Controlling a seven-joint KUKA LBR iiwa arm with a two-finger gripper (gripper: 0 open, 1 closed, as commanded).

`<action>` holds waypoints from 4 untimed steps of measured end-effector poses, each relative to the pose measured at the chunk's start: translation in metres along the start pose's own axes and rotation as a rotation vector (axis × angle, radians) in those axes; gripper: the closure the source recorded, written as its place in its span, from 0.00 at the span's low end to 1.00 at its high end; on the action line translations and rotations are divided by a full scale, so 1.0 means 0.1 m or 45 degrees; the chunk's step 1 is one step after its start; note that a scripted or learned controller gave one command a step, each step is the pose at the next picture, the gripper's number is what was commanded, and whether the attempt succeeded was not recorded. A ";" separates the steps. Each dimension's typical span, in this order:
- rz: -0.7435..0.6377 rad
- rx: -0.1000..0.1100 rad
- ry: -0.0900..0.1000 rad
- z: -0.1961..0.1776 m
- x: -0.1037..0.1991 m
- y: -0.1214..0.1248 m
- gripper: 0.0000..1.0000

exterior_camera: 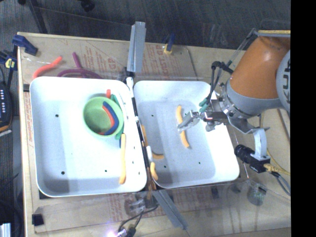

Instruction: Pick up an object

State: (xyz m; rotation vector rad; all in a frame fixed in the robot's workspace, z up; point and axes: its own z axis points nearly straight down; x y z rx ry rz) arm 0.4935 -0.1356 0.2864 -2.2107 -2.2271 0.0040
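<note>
The end effector hangs low in the right bin, just over the long yellow-orange stick near the bin's middle. It probably stands there because this stick lies free of the walls and is the easiest thing to take. I cannot tell if its fingers are apart or together — they are too small and blurred. More orange pieces lie by the left wall. In the left bin, the green bowl holds coloured sticks.
</note>
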 end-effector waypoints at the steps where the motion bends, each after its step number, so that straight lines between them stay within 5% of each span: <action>1: -0.041 0.002 -0.002 0.88 -0.61 0.57 0.00; 2: -0.164 -0.003 -0.002 1.94 -0.75 0.79 0.00; 3: -0.172 -0.001 -0.007 1.84 -0.76 0.79 1.00; 4: 0.194 -0.003 0.000 0.29 -0.27 1.17 1.00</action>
